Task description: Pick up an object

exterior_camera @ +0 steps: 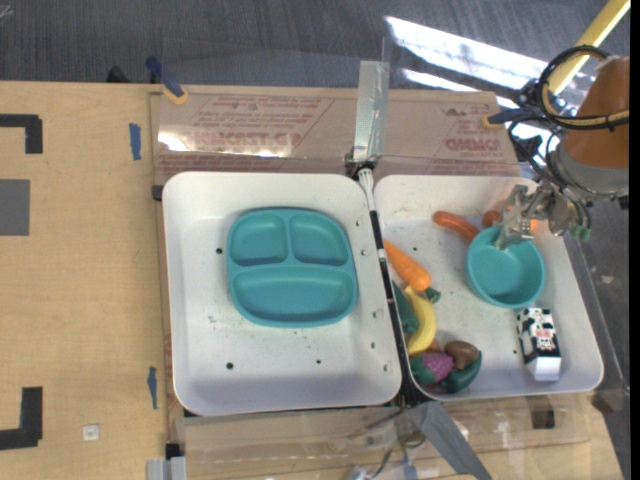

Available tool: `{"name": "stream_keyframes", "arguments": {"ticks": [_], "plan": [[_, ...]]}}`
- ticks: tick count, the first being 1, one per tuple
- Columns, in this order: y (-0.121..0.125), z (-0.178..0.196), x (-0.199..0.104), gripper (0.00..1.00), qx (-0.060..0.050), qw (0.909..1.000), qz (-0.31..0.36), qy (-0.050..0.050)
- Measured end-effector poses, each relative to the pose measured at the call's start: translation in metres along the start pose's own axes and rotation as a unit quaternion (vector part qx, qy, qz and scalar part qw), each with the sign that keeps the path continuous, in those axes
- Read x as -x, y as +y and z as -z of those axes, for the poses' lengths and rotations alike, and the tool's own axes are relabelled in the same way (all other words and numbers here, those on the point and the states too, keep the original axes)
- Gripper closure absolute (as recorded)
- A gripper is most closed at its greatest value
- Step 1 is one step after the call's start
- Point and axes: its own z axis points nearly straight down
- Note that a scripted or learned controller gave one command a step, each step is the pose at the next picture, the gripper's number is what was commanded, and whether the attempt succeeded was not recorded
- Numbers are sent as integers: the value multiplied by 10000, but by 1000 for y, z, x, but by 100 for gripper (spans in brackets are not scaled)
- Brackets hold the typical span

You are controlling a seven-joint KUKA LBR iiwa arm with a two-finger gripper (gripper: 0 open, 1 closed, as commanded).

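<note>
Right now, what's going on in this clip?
The robot arm reaches in from the right, its gripper poised over the far rim of a teal bowl in the right bin. Nothing is visibly lifted yet. That bin also has a carrot, a banana, a sausage-like piece and a cow-print carton. The left bin holds a teal divided plate.

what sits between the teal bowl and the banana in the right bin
Nothing: bare white bin floor separates the teal bowl from the banana in the camera view.
</note>
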Motion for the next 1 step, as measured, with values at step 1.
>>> {"name": "stream_keyframes", "arguments": {"ticks": [1], "plan": [[0,-3,-1,0,2,10000,2,22]]}}
